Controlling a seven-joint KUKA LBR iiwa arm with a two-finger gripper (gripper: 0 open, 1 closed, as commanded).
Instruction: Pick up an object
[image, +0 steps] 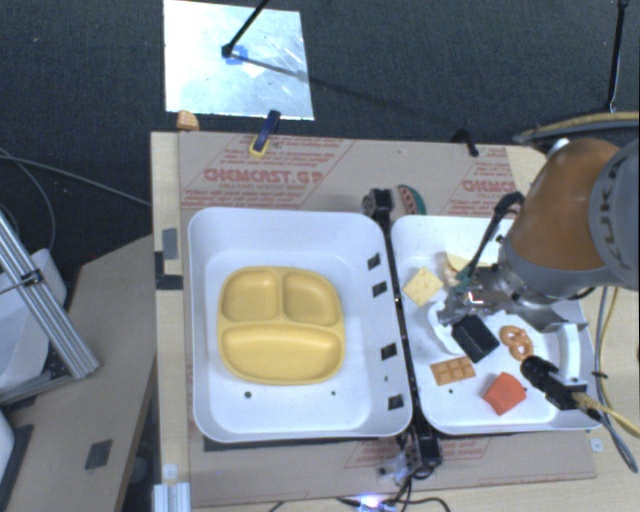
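Lying flat, pale yellow cheese-like wedge (422, 286), claw (462, 312) near.

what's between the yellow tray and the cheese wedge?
In the camera view, bare white floor of the left bin, then the black divider where the bins meet, lies between the yellow tray and the cheese wedge.

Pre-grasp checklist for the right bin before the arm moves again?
1. Gripper is low over the right bin: ok.
2. Something held in the jaws: cannot tell; the wrist hides them.
3. Targets within the bin: ok. Yellow wedge, pretzel, waffle piece and orange block all lie apart.
4. Black block sits right beside the gripper, contact: cannot tell.
5. Left bin holds the yellow tray, away from the arm: ok.
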